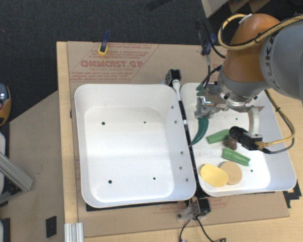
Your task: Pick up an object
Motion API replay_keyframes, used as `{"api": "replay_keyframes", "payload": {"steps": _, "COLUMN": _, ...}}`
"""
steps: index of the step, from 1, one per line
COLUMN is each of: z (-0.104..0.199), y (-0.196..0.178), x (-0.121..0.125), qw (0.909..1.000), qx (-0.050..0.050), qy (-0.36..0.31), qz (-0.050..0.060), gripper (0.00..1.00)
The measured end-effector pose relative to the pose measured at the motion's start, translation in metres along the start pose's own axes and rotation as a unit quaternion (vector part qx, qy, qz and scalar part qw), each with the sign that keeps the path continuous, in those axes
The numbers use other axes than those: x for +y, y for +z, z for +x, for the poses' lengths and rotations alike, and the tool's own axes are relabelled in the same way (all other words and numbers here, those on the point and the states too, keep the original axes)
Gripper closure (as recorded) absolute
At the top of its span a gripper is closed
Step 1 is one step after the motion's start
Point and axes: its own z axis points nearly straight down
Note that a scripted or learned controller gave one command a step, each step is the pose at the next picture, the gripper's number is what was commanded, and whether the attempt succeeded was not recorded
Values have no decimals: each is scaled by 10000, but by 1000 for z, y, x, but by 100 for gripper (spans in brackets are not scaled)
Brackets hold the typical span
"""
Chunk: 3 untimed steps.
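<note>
Plastic, dark green and curved like a pepper or bean pod (200, 130), dangles below my gripper (206, 112), its upper end at my fingers while its tip droops over the divider between the two shallow white bins. I judge that my jaws are clamped on that upper end, though the hold looks narrow. Light, smooth toy stuff like this could slip or swing, so a grasp nearer its thick middle would be steadier. Beneath me in the right-hand bin (280, 178) lie a lighter green block (217, 136), a second green wedge (236, 157), a flat yellow disc (213, 175) touching a tan round disc (232, 172), and a small dark brown lump (232, 143). My black cable fitting (245, 137) hangs near them. The left-hand bin (91, 97) sits just beside.
</note>
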Motion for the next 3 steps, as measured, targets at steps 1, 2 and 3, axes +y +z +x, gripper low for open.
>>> {"api": "replay_keyframes", "payload": {"steps": 1, "z": 29, "y": -46, "x": -16, "qw": 10000, "qx": -4, "qy": -22, "qz": -51, "gripper": 100}}
{"api": "replay_keyframes", "payload": {"steps": 2, "z": 50, "y": -5, "x": 15, "qw": 10000, "qx": -6, "qy": -25, "qz": -41, "gripper": 100}}
{"api": "replay_keyframes", "payload": {"steps": 3, "z": 55, "y": 1, "x": -10, "qw": 10000, "qx": -3, "qy": -9, "qz": -18, "gripper": 100}}
